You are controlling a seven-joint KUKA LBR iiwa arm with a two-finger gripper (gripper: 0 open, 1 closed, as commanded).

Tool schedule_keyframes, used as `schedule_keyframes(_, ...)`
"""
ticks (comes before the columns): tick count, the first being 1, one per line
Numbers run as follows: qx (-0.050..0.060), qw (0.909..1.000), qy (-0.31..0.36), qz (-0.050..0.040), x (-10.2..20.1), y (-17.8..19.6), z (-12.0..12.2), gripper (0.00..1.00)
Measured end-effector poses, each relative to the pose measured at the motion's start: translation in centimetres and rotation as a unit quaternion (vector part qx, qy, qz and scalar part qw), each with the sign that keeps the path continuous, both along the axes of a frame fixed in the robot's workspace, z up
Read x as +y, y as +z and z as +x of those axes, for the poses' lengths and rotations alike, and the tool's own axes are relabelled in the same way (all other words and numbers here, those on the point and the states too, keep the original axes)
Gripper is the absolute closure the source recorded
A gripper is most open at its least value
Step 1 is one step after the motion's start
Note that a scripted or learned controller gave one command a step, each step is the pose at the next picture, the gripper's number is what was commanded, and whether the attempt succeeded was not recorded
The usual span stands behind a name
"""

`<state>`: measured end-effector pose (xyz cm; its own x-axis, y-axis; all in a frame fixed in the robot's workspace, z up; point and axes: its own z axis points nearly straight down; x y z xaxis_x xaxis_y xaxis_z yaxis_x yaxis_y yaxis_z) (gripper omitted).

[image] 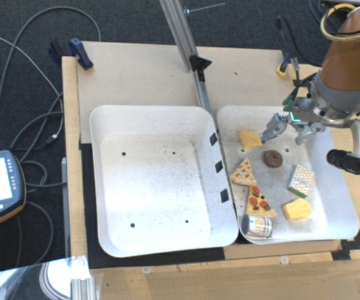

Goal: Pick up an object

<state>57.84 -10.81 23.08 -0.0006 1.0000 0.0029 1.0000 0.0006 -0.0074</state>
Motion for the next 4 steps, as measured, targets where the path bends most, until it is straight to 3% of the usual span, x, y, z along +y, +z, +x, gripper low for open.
schedule_keyframes(1,-0.002,1.0000,0.000,-0.0004,0.0,0.2,0.1,0.00)
schedule_keyframes(3,0.000,1.0000,0.000,0.0000,0.3,-8.7,-0.6,0.00)
schedule_keyframes(4,-0.004,1.0000,-0.001,0.0001,0.4,-13.6,-0.5,0.00)
